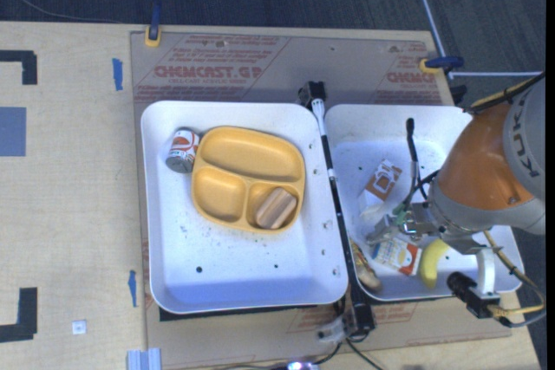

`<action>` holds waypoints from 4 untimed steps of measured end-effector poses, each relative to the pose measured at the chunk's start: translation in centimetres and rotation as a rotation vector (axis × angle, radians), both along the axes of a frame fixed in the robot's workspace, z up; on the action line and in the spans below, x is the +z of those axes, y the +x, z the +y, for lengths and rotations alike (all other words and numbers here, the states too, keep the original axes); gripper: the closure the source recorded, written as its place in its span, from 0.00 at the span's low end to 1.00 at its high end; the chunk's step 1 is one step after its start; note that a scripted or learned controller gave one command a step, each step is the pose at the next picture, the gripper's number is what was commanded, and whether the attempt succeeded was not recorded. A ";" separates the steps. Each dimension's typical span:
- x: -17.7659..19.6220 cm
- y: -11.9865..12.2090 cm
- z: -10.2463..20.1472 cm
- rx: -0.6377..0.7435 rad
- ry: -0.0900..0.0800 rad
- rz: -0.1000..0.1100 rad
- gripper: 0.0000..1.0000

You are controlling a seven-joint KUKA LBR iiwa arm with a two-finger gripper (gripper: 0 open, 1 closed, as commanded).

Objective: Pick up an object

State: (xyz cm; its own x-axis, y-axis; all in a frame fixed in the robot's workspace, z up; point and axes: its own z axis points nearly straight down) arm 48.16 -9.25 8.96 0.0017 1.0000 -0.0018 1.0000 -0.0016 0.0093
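My gripper [388, 227] is low in the right bin [351, 153], reaching in from the right among a small pile of items. Right beside it lie a brown and white packet [384, 181], a white printed carton [394, 256] and a yellow fruit-like object [433, 262]. A tan object [366, 269] rests against the bin's front left wall. The arm's orange band [490, 169] hides the right part of this bin. I cannot see anything held by the gripper.
The left bin [165, 273] holds a yellow divided plate [247, 156] with a brown roll [276, 207] in its lower right compartment. A small can [181, 150] lies at the plate's left. Cables and a black fitting [473, 295] hang near the right bin's front edge.
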 end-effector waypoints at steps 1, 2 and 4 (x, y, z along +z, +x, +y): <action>1.1 0.3 -0.7 -0.006 -0.015 -0.013 1.00; 1.1 0.3 -0.6 -0.006 -0.015 -0.013 0.00; 0.0 0.0 -0.2 -0.002 -0.003 0.000 0.00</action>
State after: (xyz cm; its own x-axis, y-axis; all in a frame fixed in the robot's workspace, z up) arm 48.17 -9.41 8.94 0.0036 1.0000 -0.0046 0.9999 -0.0036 0.0098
